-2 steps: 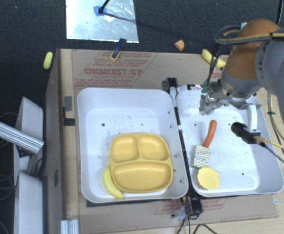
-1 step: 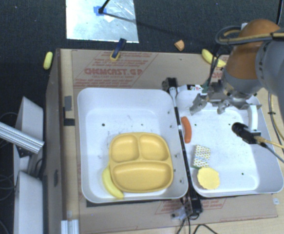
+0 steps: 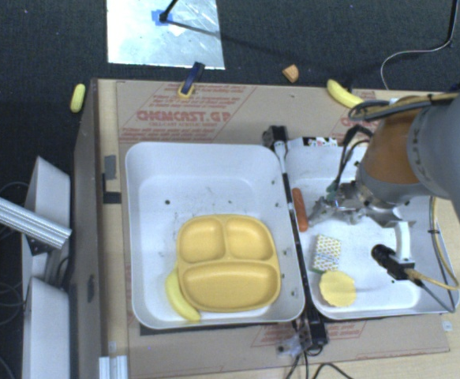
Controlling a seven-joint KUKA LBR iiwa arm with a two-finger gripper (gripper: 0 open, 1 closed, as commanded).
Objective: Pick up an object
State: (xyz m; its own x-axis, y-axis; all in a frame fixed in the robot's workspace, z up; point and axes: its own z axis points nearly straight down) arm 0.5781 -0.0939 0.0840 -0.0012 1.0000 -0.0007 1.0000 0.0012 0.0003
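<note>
From the camera above, two white bins sit side by side on the worktop [image 3: 214, 105], which is covered with brown card with red letters on it.

The left bin [image 3: 155, 172] holds a big yellow tray [image 3: 228, 260] with three parts. A yellow banana [image 3: 179, 297] lies at the tray's lower left corner, touching it.

The grey arm [image 3: 431, 144] comes in from the right and bends down into the right bin [image 3: 375, 298]. Its tool [image 3: 338, 208] is low in the middle of that bin. I cannot tell how far open the tool is, and I cannot see anything held in it.

Three small things lie in the right bin. An orange stick [image 3: 299, 209] lies along the bin's left wall, just beside the tool. A little block with a yellow and white pattern [image 3: 327, 253] lies near the tool, on the side closer to the front. A flat yellow round thing [image 3: 338, 289] lies just in front of the block (they look like they almost touch).

Outside the bins, another banana [image 3: 343, 93] lies at the back of the worktop. A small orange-brown bit [image 3: 291, 73] and a shiny sheet [image 3: 165, 20] lie on the dark floor behind it. A small yellow thing [image 3: 77, 97] lies on the floor past the worktop's back left corner.
</note>
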